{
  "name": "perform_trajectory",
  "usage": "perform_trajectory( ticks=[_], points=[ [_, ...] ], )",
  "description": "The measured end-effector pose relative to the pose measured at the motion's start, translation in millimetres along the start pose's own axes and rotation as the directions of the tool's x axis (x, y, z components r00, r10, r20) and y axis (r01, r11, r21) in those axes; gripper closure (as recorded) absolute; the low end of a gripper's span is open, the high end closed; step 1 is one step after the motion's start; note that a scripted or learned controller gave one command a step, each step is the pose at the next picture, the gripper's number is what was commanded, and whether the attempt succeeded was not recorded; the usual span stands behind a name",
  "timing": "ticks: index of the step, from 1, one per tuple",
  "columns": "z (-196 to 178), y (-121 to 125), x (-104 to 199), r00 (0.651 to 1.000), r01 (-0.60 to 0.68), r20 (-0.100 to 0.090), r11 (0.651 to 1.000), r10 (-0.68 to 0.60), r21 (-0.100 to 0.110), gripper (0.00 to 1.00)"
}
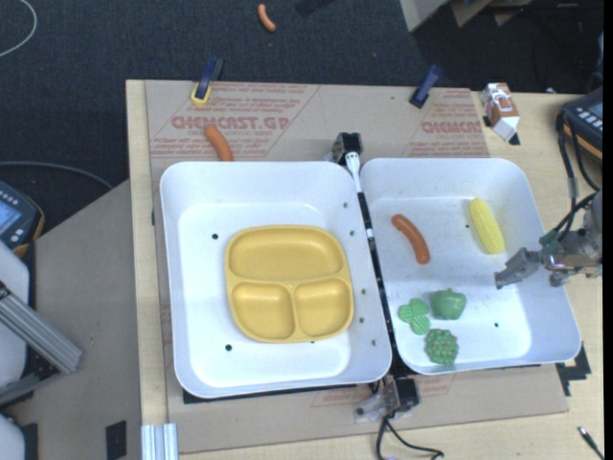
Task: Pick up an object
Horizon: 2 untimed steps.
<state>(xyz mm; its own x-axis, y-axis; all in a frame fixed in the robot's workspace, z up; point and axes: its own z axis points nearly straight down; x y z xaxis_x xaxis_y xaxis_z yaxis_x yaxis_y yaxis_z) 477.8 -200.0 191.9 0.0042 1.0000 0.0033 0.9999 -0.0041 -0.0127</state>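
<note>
Your bench [278, 113] is a pale board with red lettering. Two white bins sit on it side by side, the left bin [192, 257] and the right bin [508, 190]. An orange sausage [219, 143] lies on the board just behind the left bin.

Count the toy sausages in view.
3: one sausage in the right bin, one on the bench behind the left bin, one on the dark floor beyond.
</note>
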Motion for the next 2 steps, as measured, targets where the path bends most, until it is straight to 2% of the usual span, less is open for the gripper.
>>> perform_trajectory(
  ticks=[1, 2],
  points=[
    [-5.9, 3.2, 0.4, 1.0, 0.004, 0.004, 1.0, -0.004, -0.012, 0.0],
    [37.8, 3.6, 6.9, 1.0, 0.004, 0.001, 1.0, -0.004, -0.009, 0.0]
  ],
)
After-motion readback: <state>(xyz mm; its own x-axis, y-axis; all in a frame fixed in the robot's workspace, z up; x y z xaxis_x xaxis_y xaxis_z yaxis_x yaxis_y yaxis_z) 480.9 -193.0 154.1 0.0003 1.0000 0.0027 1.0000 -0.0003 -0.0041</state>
